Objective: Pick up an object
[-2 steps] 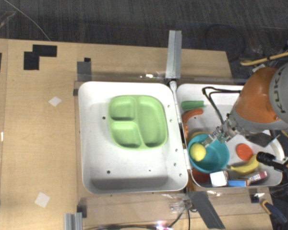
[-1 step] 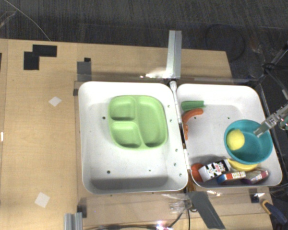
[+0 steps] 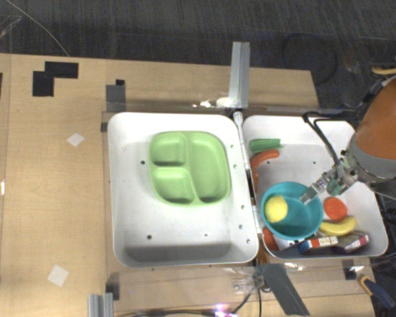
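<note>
Gripper [image 3: 315, 192] seen at teal bowl [image 3: 297, 223] rim, finger state unclear; right bin [image 3: 297, 132] crowded, far half bare

robot lab | wooden bench [image 3: 46, 197] | white bins [image 3: 125, 243] | cables [image 3: 323, 137]

grey arm [image 3: 376, 158] with rounded orange band, black cable, small metallic gripper [image 3: 320, 189] (silvery).

left bin [image 3: 125, 197] white | divided plate [image 3: 188, 166] light green | right bin [image 3: 297, 144] white | bowl [image 3: 300, 220] teal | ball [image 3: 276, 209] in bowl yellow | banana [image 3: 338, 227] yellow | round piece [image 3: 335, 209] orange | carrot-like piece [image 3: 264, 157] orange, top [image 3: 264, 144] green | surface [image 3: 46, 197] pale wood | patches [image 3: 54, 76] black | arm [image 3: 386, 121] orange band, grey below
</note>
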`<state>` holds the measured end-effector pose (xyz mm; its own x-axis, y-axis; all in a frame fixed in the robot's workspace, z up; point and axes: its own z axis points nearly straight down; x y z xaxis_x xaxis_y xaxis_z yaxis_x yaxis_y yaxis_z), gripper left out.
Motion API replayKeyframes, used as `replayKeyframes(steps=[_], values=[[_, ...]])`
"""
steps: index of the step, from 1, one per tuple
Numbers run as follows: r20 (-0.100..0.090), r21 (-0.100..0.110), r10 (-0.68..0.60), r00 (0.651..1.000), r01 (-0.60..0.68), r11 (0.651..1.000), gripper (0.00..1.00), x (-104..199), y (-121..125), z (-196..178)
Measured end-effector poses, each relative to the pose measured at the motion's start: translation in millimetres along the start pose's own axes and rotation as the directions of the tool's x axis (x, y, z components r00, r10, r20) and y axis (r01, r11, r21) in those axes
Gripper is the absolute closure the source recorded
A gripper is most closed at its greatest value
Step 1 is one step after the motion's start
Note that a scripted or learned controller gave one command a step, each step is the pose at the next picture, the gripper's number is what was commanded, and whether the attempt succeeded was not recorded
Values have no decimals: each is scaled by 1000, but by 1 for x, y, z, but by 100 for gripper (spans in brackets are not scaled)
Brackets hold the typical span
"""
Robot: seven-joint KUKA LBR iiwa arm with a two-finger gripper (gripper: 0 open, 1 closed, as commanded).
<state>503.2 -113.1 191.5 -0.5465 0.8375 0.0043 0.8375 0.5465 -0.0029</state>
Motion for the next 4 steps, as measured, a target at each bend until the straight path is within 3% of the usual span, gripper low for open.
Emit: replayKeyframes(steps=[1,2,3,4], values=[[11,-5,5,1000,-5,1000,100,-79,-46,-13],[6,-8,42,999,-42,999,100,-2,15,-20],[10,-20,-19,1000,19,1000,100,82,73,1],[3,-6,250,968,-250,968,100,110,125,1]])
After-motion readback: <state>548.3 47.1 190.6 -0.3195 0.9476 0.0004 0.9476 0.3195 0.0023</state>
